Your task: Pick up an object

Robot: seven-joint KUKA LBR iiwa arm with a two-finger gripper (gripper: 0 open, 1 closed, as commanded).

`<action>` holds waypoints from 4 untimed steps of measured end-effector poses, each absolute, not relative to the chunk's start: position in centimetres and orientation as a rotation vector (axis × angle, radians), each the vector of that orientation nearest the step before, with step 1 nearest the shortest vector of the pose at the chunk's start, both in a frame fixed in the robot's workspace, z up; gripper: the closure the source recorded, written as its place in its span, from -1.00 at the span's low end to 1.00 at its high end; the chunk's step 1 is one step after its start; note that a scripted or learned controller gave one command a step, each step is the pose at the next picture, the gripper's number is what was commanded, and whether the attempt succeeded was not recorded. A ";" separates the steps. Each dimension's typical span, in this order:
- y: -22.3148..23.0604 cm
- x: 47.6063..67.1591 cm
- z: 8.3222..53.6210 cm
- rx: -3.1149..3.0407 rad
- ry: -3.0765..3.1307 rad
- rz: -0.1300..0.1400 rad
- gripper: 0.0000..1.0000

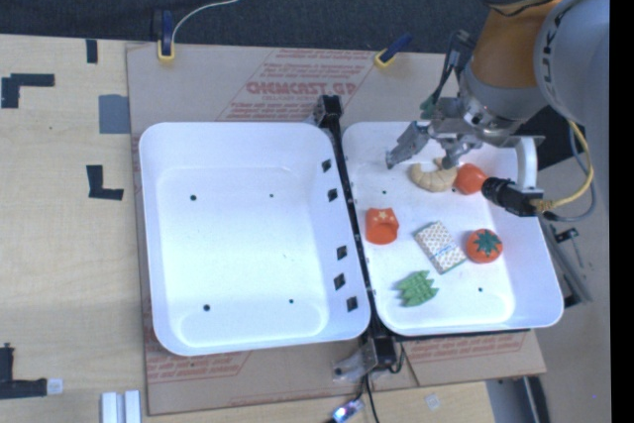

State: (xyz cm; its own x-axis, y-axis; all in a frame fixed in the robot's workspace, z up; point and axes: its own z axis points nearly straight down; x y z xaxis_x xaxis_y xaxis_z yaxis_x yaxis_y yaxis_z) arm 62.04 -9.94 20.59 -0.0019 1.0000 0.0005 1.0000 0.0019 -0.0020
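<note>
My gripper (427,155) hangs open over the far part of the right bin (525,312), with nothing between its fingers. Just in front of the fingertips lies a tan crescent-shaped pastry (432,178), with a small orange-red ball (470,178) touching its right end. Nearer the camera sit an orange-red cup-like piece (381,225), a white checkered packet (439,246), a red tomato (482,246) and a green leafy piece (418,288).
The left bin (238,243) stands beside the right one, split from it by a black-clipped rim (342,213). Both rest on a cardboard sheet (287,84) clamped to the wooden bench. A white cable (213,5) trails at the back.
</note>
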 end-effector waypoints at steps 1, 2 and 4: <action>-6.4 57.9 23.9 -2.215 -2.224 -0.001 -1.00; -1.3 54.3 28.1 -2.214 -2.227 -0.002 -1.00; -6.3 50.4 20.4 -2.218 -2.221 0.003 1.00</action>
